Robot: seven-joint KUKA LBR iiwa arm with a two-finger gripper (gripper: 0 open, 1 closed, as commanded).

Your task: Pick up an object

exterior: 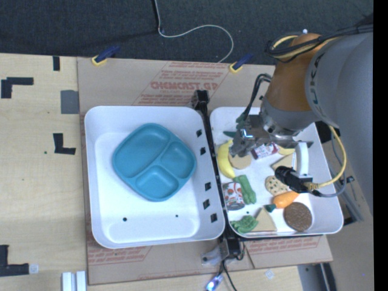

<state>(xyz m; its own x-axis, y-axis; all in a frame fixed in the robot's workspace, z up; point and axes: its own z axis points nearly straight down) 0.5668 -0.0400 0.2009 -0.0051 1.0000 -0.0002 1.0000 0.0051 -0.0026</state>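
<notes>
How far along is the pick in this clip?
Done: the arm is over the right bin, and the gripper is low beside the banana. In hand: nothing shows between its fingers. Left: closing on an item and lifting it. The carrot, the cookie and the blue plate lie untouched.

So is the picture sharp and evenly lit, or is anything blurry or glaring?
Camera view: even, soft light; the blue divided plate and left white bin look crisp with no harsh glare; the grey arm, nearest the lens, looks soft; small food toys beneath it sit in faint shade.
</notes>
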